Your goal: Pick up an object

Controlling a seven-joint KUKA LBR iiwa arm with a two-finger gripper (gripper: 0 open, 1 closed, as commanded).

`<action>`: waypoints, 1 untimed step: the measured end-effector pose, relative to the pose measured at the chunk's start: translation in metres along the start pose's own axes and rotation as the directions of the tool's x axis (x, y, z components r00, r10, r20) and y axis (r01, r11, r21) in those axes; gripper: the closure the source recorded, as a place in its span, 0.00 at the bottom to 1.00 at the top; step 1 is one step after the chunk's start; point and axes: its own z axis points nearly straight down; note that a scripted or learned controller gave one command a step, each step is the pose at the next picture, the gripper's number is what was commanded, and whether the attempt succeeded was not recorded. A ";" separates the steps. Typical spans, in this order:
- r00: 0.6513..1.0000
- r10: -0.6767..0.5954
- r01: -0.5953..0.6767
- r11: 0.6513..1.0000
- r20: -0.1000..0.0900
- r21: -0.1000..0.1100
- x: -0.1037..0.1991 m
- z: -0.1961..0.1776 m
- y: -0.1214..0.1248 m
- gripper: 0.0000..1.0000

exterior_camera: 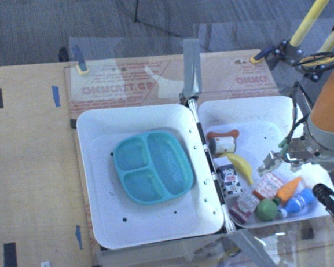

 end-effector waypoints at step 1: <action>1.000 0.026 -0.026 1.000 0.002 -0.014 -0.005 0.101 0.036 0.00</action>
